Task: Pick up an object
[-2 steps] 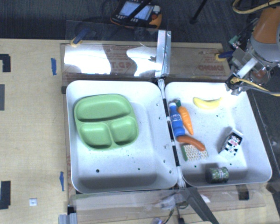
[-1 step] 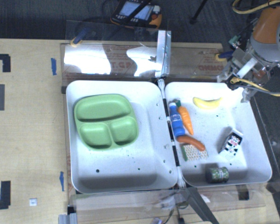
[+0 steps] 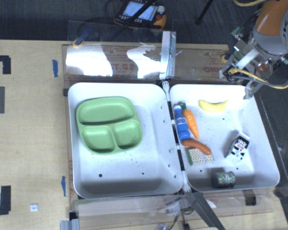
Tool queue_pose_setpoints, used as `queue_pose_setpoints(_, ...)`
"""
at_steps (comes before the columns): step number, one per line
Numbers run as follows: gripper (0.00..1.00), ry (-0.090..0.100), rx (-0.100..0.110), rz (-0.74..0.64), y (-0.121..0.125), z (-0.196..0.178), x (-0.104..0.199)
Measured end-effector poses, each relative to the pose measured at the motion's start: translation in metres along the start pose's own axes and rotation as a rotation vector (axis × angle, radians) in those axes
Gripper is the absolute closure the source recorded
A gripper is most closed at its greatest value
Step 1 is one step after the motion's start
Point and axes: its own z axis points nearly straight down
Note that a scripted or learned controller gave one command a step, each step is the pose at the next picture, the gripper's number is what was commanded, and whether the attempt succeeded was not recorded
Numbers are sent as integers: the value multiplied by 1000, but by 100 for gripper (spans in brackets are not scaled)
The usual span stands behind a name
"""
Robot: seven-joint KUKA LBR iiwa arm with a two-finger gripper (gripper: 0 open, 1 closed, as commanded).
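We see the tool [image 3: 248, 87] hanging at the far right corner of the right bin [image 3: 264, 128], over its rim, and we cannot tell how it is set. Nothing sits in it. Closest to it, just to its left inside the bin, lies the yellow banana [image 3: 212, 105]. Farther left and nearer the camera, against the wall between the bins, rest the blue bottle [image 3: 182, 123] and the orange carrot [image 3: 192, 122] side by side, touching. Below them lies a sausage [image 3: 198, 146] on a speckled pad [image 3: 200, 157]. Toward us from the tool stand a black-and-white carton [image 3: 238, 146] and a dark green can [image 3: 224, 178]. Well to its left, the left bin [image 3: 86, 174] holds a green divided tray [image 3: 109, 123].
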Motion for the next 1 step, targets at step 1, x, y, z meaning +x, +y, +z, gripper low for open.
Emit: queue_pose_setpoints(1,0,-2,4,-33,-37,78,25)
